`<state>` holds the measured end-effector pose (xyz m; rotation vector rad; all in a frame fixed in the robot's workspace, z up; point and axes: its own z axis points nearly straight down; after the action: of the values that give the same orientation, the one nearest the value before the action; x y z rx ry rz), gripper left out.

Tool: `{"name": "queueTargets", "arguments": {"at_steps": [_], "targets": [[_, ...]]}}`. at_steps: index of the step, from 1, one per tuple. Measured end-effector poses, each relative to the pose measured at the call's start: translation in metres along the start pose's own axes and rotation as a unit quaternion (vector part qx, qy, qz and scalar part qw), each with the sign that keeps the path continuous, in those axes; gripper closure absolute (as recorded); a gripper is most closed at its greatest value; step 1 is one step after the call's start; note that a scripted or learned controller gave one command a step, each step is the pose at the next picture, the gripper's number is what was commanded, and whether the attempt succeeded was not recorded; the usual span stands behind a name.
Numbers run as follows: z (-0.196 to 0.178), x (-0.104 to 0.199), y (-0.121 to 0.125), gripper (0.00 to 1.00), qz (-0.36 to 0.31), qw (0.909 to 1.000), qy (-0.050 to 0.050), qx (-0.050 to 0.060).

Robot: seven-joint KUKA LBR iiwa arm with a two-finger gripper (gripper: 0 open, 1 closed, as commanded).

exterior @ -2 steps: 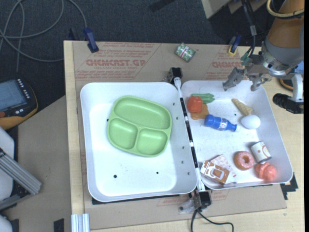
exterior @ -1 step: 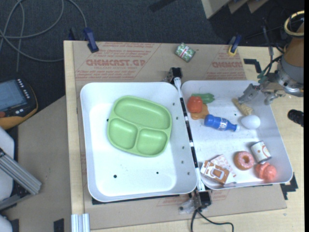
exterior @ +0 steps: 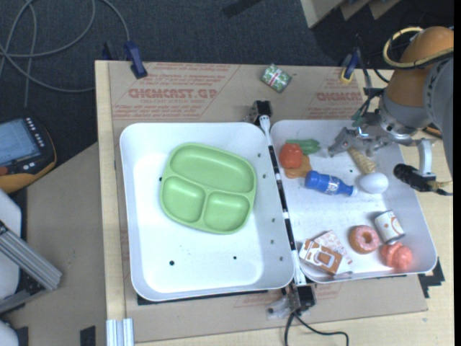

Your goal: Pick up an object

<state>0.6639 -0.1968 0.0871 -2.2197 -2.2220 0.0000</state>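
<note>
Overhead, the camera view shows red lettering printed on the brown board [exterior: 216, 92] under the bins; it reads roughly "CHEMCAST GP", repeated in part at the right, with smaller lines beneath too fine to make out. A small green-and-white wrapped packet [exterior: 276, 78] lies on that board beyond the bins, its print illegible. The left bin [exterior: 137, 193] carries a green three-compartment plate [exterior: 209, 187]. The right bin [exterior: 414, 215] holds the loose things: a red tomato-like toy with a green leaf [exterior: 292, 154], a blue bottle with a white cap end [exterior: 328, 184], a white egg [exterior: 373, 183], a small can with a red-and-white label [exterior: 390, 225] whose writing cannot be read, a pink-glazed doughnut [exterior: 363, 239], a pinkish-red lump [exterior: 397, 254], and an orange-and-white printed carton [exterior: 322, 254] at the near edge by the divider. The hand [exterior: 358, 144] sits at the far side of the right bin, above a tan, cone-like piece [exterior: 365, 161] that lies just under its tips, between the tomato and the egg. The egg and the bottle lie just toward the near side of the hand; the doughnut, can and lump are well apart from it. Its metal fingers [exterior: 341, 144] look spread rather than pinched, and nothing shows gripped between them; whether a tip touches the tan piece cannot be told.
</note>
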Motion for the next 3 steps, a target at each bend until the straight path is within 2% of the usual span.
{"name": "queueTargets", "arguments": {"at_steps": [1,2,3], "targets": [[0.0,-0.02,-0.007,0.0,-0.002,1.0,0.006,-0.001],[0.001,-0.021,-0.025,0.0,-0.002,1.0,0.004,-0.002],[0.004,-0.02,0.001,0.0,-0.001,0.9999,0.009,0.009]]}}
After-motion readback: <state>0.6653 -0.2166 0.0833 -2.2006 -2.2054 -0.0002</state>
